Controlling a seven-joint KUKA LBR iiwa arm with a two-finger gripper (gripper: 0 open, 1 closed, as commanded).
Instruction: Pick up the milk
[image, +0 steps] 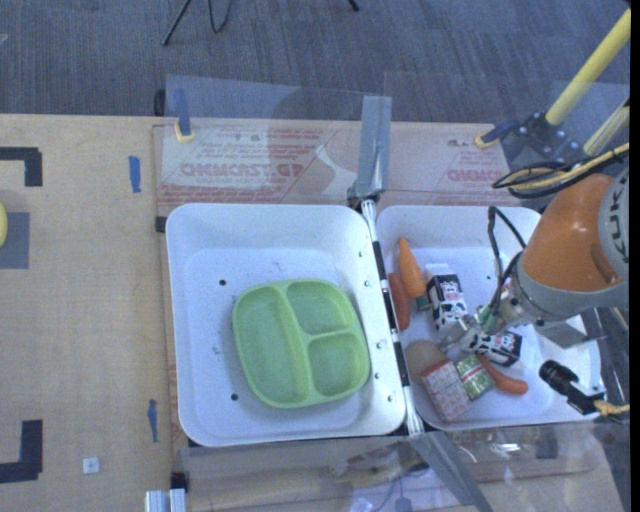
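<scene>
The camera view looks down on a wooden bench bearing two shallow white bins. The left bin (190, 300), in the centre of the frame, holds a pale green divided plate (300, 342) with three compartments, lying flat toward its lower middle. The right bin (440, 222) sits at the right of the frame and is crowded with small items. An orange carrot (409, 268) lies near its upper left, with a redder sausage-shaped piece (399, 301) just beside it along the left wall. A small black-and-white milk carton (447, 298) lies in the middle of that bin, and a second black-and-white carton (499, 346) lies lower right of it. Near the bin's lower edge are a brownish round item (426, 355), a red patterned packet (444, 391), a small green box (473, 374) and another orange piece (509, 381). The arm (570, 250), with its orange band, enters from the right edge, and its gripper (482, 326) is down in the right bin between the two cartons, close to both. I cannot tell how the claw stands or whether it has hold of anything, as its tip is small and cluttered.
</scene>
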